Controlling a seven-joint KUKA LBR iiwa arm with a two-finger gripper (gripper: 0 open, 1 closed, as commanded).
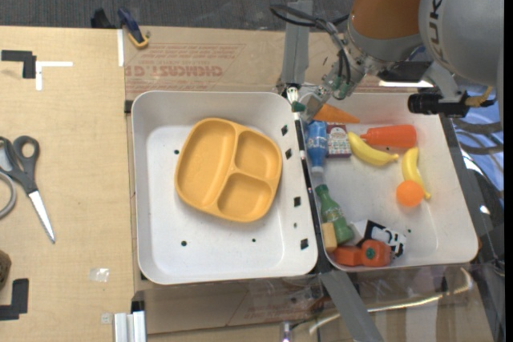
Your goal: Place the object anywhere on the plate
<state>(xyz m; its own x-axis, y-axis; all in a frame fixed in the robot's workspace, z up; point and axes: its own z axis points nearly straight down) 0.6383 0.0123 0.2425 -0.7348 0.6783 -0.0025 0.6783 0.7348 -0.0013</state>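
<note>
A yellow plate (228,170) with three compartments lies in the left bin (156,252); nothing rests on it. My gripper (309,102) hangs low over the far left corner of the right bin (457,240), close to the wall between the two bins. Right beneath and beside it are a flat orange wedge (338,114) and a small blue-and-white bottle (318,142). I see no object clearly held in the gripper.
The right bin also holds two bananas (370,150) (413,168), an orange-red carrot (391,136), an orange ball (409,193), a green bottle (331,216), a red-and-green piece (361,255) and a black-and-white item (386,237). Scissors (28,180) lie on the bench at left.
</note>
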